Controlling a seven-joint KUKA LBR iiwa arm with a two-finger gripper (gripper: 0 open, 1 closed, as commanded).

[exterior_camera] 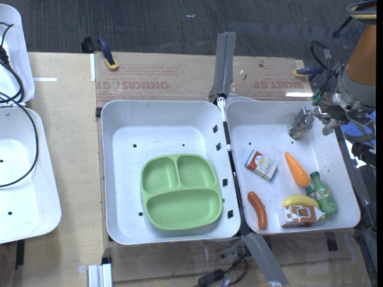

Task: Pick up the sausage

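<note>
Sausage [257, 210]: lying loose on the floor of the right bin [335, 160], at its near left corner, close to the wall shared with the left bin [119, 160]; untouched.
Hand [300, 126]: up at the far right of the right bin, hanging low over its floor, well apart from the sausage; nothing seen between the fingers; too blurred to judge whether spread or pressed together.
Neighbours: small carton [261, 164] and carrot [297, 168] between hand and sausage; banana [301, 201], green bottle [321, 194] and a box [299, 216] just right of the sausage.
Left bin: green divided plate [181, 191].
Done: nothing yet, by the look of it.
Left: cross toward the near left corner, descend, close on the sausage, lift.
</note>
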